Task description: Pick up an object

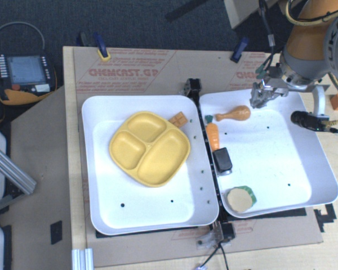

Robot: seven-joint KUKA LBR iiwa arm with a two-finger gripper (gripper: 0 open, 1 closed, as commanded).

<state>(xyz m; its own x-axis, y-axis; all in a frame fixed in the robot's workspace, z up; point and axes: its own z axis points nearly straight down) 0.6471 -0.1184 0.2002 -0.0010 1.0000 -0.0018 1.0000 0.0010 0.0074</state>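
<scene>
My gripper (261, 99) hangs over the far edge of the right bin (293, 156), just right of a tan pear-shaped toy (234, 115) with a green stem end. An orange carrot (213, 135) lies along the bin's left wall. Below it sits a small black block (222, 160). A round beige and green piece (240, 199) rests near the bin's front left corner. Nothing shows between the fingers.
The left bin (101, 196) holds a yellow divided plate (150, 148) with a small brown block (178, 119) at its far right rim. Black clamps (192, 86) sit between the bins at the far side. Cardboard lies under both bins.
</scene>
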